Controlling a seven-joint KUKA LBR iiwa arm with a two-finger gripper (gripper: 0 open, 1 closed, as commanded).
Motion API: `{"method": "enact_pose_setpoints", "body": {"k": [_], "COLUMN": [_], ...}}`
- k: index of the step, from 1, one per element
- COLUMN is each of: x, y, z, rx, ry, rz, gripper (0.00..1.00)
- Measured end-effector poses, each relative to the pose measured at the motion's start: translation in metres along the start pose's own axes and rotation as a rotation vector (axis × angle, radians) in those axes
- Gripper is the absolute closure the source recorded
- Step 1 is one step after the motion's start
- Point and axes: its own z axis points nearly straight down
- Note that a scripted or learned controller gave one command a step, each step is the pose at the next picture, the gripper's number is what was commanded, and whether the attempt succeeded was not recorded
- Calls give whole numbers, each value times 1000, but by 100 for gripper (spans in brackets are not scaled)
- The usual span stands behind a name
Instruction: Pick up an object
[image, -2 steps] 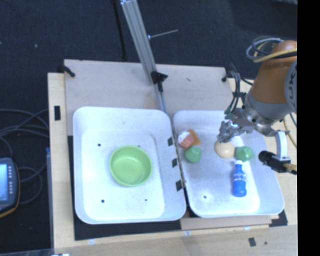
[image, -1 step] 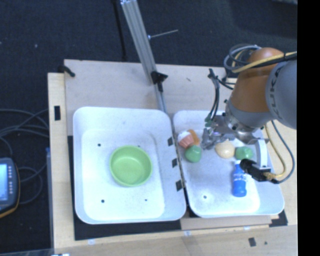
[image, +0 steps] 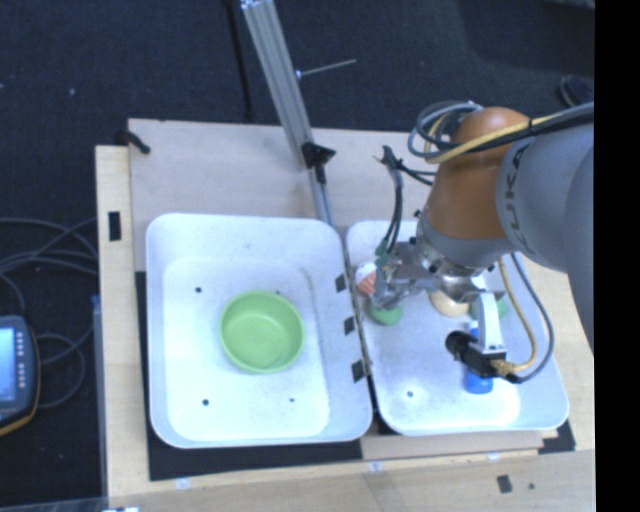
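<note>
Lime-green bowl (image: 261, 331), white bin (image: 170, 300), blue object (image: 478, 383), grey arm (image: 545, 200), orange band (image: 470, 175)

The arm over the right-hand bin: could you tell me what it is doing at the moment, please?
The arm reaches in over the right bin, with its gripper low near that bin's left wall, close to a small green object and a reddish object. Whether it has hold of anything cannot be told. A blue item lies nearer the front of the same bin, and a green bowl sits in the left bin.
</note>
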Motion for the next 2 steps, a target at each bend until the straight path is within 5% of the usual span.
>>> {"method": "enact_pose_setpoints", "body": {"k": [2], "x": [92], "y": [-38], "z": [-29], "rx": [-2], "ry": [0], "rz": [-1], "gripper": [100]}}
